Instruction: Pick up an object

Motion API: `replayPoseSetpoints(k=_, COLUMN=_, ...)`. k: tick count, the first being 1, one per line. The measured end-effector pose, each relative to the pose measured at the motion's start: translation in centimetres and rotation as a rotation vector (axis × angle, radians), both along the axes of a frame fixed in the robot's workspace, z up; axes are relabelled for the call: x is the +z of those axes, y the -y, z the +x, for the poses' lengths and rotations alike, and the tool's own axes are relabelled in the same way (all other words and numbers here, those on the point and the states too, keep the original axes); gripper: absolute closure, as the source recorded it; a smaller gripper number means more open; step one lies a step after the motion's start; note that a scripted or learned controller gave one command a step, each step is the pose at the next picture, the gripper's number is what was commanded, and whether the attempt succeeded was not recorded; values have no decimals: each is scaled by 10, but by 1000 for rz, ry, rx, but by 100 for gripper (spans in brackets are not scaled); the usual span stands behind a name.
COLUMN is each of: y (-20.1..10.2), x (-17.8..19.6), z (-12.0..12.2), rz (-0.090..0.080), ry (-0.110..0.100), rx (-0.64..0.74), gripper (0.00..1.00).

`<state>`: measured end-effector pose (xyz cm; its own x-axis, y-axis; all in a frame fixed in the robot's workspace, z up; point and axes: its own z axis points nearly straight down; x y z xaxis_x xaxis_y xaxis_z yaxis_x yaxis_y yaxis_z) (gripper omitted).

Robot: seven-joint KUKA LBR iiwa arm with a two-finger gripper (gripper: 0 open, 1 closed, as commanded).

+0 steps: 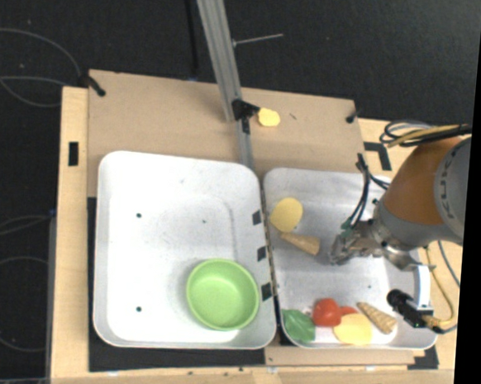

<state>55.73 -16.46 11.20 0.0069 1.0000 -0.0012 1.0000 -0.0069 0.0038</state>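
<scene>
My gripper (341,251) hangs low over the middle of the right bin (323,193), under the orange-banded wrist. Just left of it lies a tan stick-shaped piece (301,244), with a pale yellow round object (286,214) touching its upper end. Along the bin's front edge lie a green piece (299,323), a red tomato-like object (327,311), a yellow object (352,328) and a tan cone (377,317). A light green bowl (222,293) sits in the left bin (147,221) near its front right corner.
A slanted metal pole (222,57) rises behind the bins, with a small yellow object (269,117) on the bench beside its base. Cables and a black connector (409,308) trail off the arm at the right bin's right edge.
</scene>
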Motion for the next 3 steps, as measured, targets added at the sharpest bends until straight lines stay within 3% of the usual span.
replayPoseSetpoints(k=2, y=-1, x=98, z=6, rz=0, ry=4, rx=11, gripper=100)
replayPoseSetpoints(k=3, y=-63, x=106, z=-7, rz=3, ry=-1, rx=16, gripper=100)
